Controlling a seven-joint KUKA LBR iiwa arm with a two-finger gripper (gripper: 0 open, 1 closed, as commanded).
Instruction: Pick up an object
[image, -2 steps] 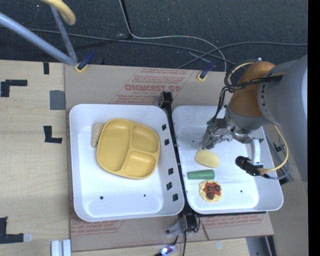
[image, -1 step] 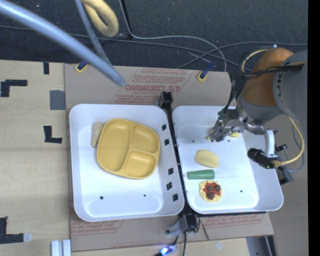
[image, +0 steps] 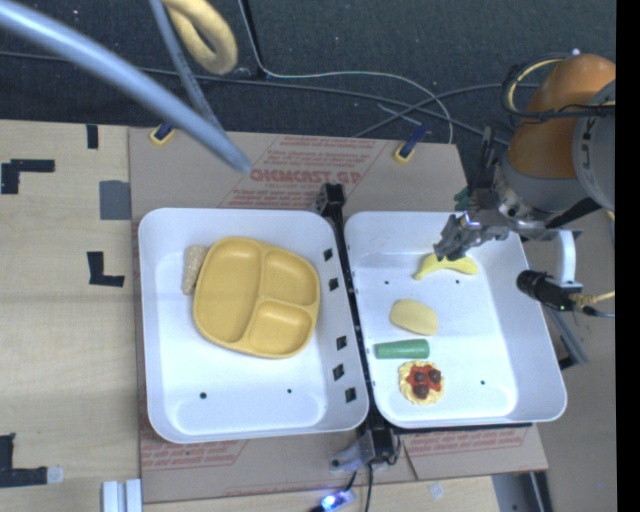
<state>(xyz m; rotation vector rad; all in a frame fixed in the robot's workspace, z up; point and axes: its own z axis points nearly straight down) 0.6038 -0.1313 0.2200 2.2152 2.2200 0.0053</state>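
Note:
In the right bin (image: 520, 350) lie a yellow banana-shaped piece (image: 448, 266), a pale yellow oval lump (image: 414, 316), a green cylinder (image: 401, 349) and a small round pizza-like toy (image: 422, 381). My gripper (image: 452, 243) hangs at the back of that bin, directly over the far end of the banana piece, touching or nearly touching it. The dark fingers point down and left; their spread is not clear from this angle.
The left bin (image: 170, 300) carries a yellow divided plate (image: 256, 296) with a beige sponge-like piece (image: 192, 268) tucked under its left edge. A black divider (image: 343, 300) separates the bins. Cables run over the dark surface behind the bench.

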